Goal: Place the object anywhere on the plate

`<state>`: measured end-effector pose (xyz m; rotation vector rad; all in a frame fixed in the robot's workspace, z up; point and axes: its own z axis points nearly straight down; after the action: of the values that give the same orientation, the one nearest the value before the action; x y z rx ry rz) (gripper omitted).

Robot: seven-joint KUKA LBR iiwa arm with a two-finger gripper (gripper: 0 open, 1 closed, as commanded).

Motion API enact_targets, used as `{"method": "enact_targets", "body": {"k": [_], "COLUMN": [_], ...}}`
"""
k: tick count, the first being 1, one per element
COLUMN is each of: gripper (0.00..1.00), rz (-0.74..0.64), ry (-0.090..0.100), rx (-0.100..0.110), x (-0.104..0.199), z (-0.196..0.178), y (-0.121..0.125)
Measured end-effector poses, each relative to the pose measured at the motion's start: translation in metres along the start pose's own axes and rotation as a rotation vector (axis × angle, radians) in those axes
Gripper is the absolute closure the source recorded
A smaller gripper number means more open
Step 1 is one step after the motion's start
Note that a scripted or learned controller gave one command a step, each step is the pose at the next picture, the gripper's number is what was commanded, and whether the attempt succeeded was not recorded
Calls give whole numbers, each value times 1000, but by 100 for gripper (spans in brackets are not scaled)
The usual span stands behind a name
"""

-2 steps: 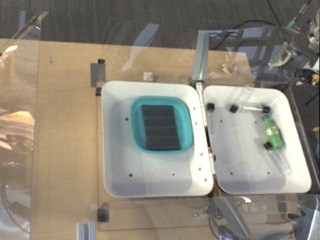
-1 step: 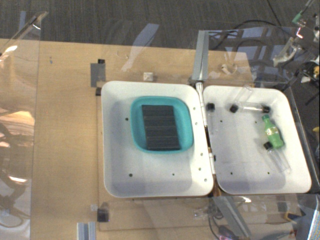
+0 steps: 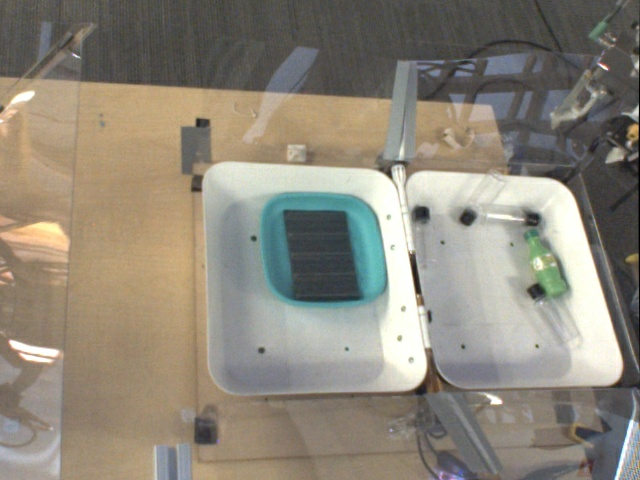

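Observation:
A teal plate point(image 3: 371, 258) lies in the left white bin point(image 3: 230, 318), with a dark ribbed rectangular pad point(image 3: 322, 256) on its middle. In the right white bin point(image 3: 590, 358) a small green bottle point(image 3: 546, 264) with a black cap lies near the right wall. A clear tube with black end caps point(image 3: 497, 215) lies along the far side of that bin, and another clear tube point(image 3: 560, 318) lies just below the green bottle.
A small black piece point(image 3: 421, 213) sits in the right bin's far left corner. A metal bar point(image 3: 402, 108) runs up from between the bins. Cables and equipment point(image 3: 590, 98) crowd the far right. A small white block point(image 3: 296, 152) rests on the wooden bench behind the left bin.

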<state>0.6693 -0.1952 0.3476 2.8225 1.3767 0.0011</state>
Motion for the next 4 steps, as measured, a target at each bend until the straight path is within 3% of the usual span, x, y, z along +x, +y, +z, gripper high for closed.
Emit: {"method": "enact_targets", "body": {"k": [2, 3, 4], "gripper": [0, 0, 0], "rz": [5, 80, 235], "ry": [0, 1, 2], "rx": [-2, -1, -2], "x": [-5, -5, -35], "z": [10, -7, -82], "y": [-3, -6, -39]}}
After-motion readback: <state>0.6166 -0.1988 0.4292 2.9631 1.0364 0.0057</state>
